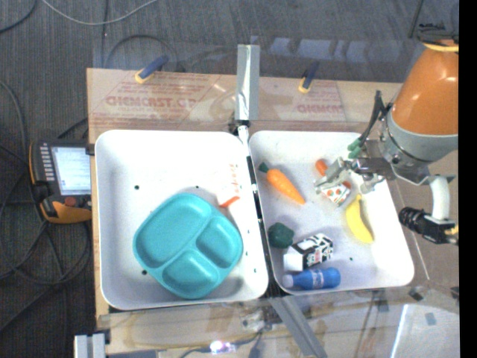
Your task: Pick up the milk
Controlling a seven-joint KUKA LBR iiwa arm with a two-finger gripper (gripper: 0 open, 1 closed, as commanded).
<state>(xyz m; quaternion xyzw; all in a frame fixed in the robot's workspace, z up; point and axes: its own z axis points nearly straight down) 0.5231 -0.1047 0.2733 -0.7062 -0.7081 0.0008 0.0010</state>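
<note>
The tabletop (186, 95), a pale board with faded red lettering, carries 2 shallow white bins side by side, and everything below is placed against the right bin (402, 267). To its left, touching along the shared rim, sits the left bin (119, 162), which holds a teal divided plate (188, 245) with 3 compartments and a small orange piece (229, 200) at the plate's upper right edge. The grey arm (425, 118), with its orange band, comes in over the right bin's upper right corner, and the gripper (344, 171) hangs over the upper middle of that bin, just above a small white and red carton-like item (337, 193); whether the jaws are apart or together cannot be told from this angle, and nothing can be seen between them. Inside the right bin, a carrot (284, 186) lies slanted in the upper left part, and a banana (358, 221) lies along the right side, just beside the small carton-like item. The milk (310, 252), a white carton with black patches lying on its side, rests in the lower middle of the bin, well apart from the gripper. Touching its lower edge is a blue bottle (316, 279) lying flat against the bin's near wall. A dark green lump (280, 235) sits just to the upper left of the milk, near the bin's left wall. A small orange piece (321, 167) lies by the gripper.
</note>
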